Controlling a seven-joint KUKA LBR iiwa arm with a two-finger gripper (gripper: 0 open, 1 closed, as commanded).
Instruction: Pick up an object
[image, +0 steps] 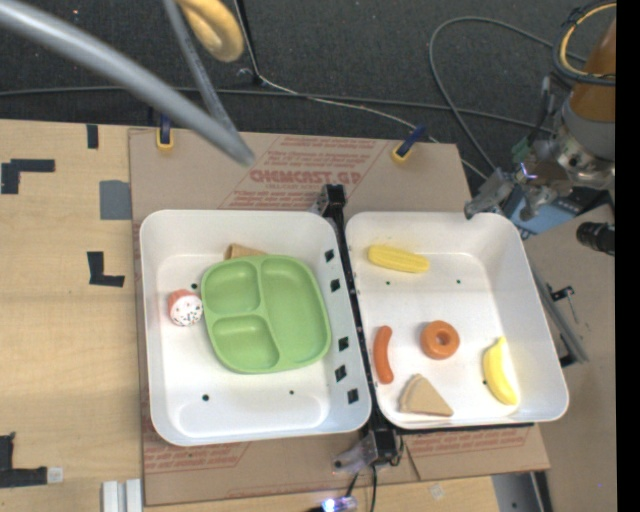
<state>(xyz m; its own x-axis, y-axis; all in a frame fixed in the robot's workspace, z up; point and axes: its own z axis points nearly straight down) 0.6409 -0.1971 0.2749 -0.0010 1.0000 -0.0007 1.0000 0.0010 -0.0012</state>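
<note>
From the camera above the bench, my gripper (497, 200) hangs just outside the far right corner of the right bin (530, 270), off the rim and above the bench, so nothing in the bin is under it yet. Whether it stands spread or pressed together I cannot tell at this angle, and nothing shows between its tips.

I take the right bin as my landmark. Inside it, the yellow corn cob (398, 260) lies near the far wall, closest to my tool, so I judge it the easiest thing to go for. It is short, rounded and bumpy, lying crosswise. The orange ring (439, 340) sits mid-bin, the banana (499, 372) along the right wall, the red sausage (383, 355) by the left wall, the tan wedge (425, 398) at the near wall. Beyond the left wall, the green tray (268, 312) rests in the left bin (160, 260).
</note>
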